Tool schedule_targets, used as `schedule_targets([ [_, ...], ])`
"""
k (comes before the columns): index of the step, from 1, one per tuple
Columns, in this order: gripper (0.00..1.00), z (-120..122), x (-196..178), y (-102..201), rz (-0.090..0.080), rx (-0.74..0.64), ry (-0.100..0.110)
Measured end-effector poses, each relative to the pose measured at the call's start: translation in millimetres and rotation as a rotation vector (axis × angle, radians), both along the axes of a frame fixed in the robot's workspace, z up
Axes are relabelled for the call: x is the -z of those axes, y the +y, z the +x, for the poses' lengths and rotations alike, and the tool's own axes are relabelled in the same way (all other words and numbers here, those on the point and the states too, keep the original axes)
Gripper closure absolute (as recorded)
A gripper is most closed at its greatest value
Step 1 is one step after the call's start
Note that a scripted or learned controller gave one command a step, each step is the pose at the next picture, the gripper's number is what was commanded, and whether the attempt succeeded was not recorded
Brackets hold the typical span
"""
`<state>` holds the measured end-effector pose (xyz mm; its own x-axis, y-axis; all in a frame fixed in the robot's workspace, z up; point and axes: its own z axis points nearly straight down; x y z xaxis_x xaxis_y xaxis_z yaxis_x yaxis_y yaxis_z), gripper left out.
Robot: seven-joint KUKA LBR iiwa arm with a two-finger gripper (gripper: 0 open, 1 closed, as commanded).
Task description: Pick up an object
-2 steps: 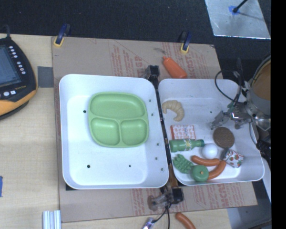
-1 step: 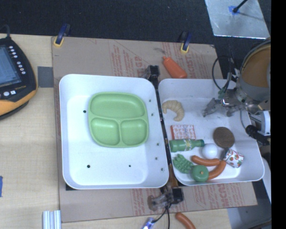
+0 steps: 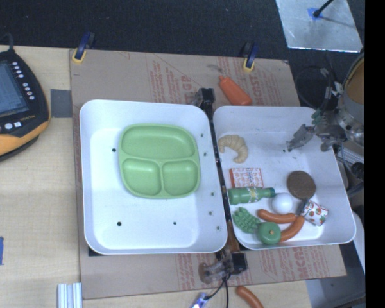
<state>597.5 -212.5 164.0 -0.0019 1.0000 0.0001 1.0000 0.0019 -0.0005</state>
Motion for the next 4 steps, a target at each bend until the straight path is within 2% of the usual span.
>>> schedule_targets([
  [1,0.00,-64.1,36.5,0.5,-0.001,-0.003,0.004],
  [2,0.00,-66.2,68.8,1.0,-0.001,-0.004,0.003],
  [3,1.00,-65.4,59.5,7.5,0.015,-0.013,0.011],
  [4,1.00,-89.1,-47.5,41.8,0.000,-0.003,0.000],
])
